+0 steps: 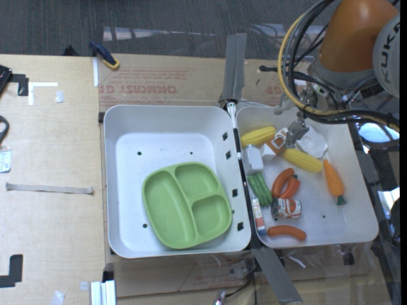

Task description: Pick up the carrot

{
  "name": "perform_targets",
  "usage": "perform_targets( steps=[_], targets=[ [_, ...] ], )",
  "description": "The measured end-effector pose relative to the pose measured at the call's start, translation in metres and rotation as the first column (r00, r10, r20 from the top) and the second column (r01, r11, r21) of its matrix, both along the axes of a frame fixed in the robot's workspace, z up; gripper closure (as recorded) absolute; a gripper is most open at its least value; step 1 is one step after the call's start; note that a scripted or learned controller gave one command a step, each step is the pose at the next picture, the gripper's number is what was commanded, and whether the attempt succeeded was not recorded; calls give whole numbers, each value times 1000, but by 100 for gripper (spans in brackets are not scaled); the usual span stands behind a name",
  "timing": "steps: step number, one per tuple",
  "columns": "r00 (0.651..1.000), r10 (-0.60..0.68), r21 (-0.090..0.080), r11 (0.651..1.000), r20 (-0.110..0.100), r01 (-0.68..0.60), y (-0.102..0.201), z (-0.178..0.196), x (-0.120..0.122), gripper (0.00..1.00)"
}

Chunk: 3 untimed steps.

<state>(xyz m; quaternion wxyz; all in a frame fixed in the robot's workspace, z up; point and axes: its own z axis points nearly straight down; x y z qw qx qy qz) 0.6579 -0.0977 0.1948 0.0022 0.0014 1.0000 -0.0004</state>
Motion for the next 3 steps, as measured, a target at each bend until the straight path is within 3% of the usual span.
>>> perform_targets(
  steps=[1,2,3],
  targets=[
    [971,239,0,971,-2,-239,-60,-19,-94,0],
    [966,258,-1,966,0,-258,-118,-102,-74,0],
    [859,512,0,859,-2,-512,-124,-102,-132,0]
  ],
)
